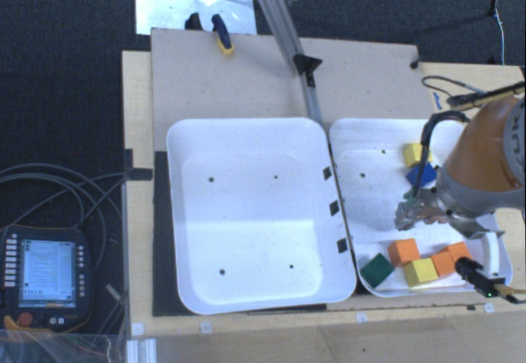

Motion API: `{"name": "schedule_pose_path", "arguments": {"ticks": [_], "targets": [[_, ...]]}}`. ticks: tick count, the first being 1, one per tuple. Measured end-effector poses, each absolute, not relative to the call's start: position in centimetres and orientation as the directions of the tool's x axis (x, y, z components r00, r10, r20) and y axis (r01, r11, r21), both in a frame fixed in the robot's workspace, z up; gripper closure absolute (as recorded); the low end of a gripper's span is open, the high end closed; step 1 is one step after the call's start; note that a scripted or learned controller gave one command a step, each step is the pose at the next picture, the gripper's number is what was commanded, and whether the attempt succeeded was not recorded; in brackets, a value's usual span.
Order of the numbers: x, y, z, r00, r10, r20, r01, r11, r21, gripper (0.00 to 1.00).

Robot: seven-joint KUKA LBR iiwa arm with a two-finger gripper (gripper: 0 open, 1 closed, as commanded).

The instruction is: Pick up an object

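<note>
My gripper (409, 215) hangs over the middle of the right bin (355, 158), below the arm's orange band. Just under it, toward the front, lies an orange block (403, 251). Beside that sit a yellow block (420, 272) and a second orange block (449, 259), with a green block (377, 269) at the bin's front left. Behind the gripper a blue block (421, 176) and another yellow block (412, 154) lie partly hidden by the arm and its cable. I see nothing held in the gripper.
The left bin (177, 189) stands beside the right one, with black clips along their shared edge. A grey pole (279, 16) slants in from the back. A control pendant (45, 275) and its cables lie off the bench at left.
</note>
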State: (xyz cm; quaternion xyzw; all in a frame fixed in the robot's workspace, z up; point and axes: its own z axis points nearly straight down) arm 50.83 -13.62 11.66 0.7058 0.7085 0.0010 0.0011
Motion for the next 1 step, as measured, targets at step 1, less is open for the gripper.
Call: {"name": "schedule_pose_path", "arguments": {"ticks": [1], "targets": [[51.8,-12.98,17.35,-0.005,1.0,-0.001,1.0,0.005,0.008,1.0]]}}
